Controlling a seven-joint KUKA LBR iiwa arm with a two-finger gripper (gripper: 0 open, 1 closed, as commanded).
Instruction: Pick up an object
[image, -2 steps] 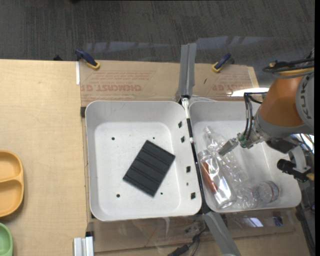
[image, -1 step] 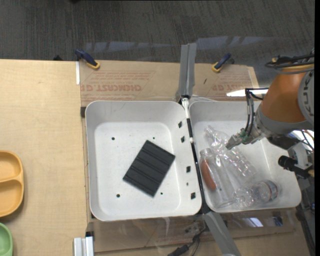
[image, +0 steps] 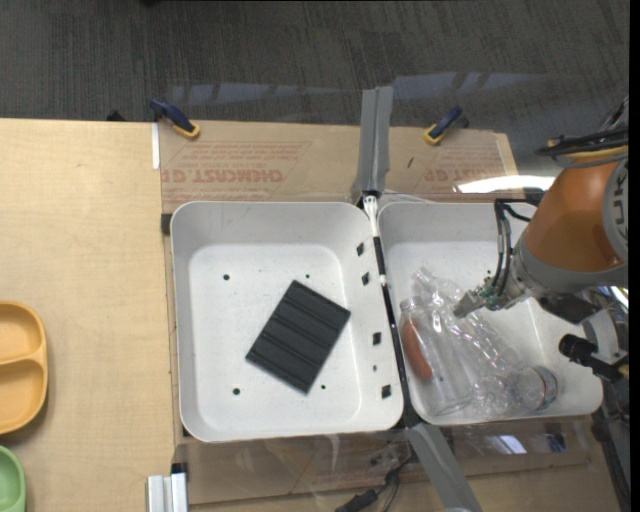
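Camera view: the gripper (image: 472, 303) hangs low in the right bin (image: 570, 400), right at a crumpled clear plastic bottle (image: 470, 350) that runs from far-left to near-right, mostly nearer than the tip. I cannot tell the gripper's state; its tip is small and blurred. A reddish object (image: 417, 350) lies left of the bottle. A black pad (image: 298, 335) lies in the left bin (image: 200, 300).

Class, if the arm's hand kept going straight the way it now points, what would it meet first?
Probably the clear crumpled plastic bottle in the right bin: the hand points down-left at it. Depth is unclear from above.
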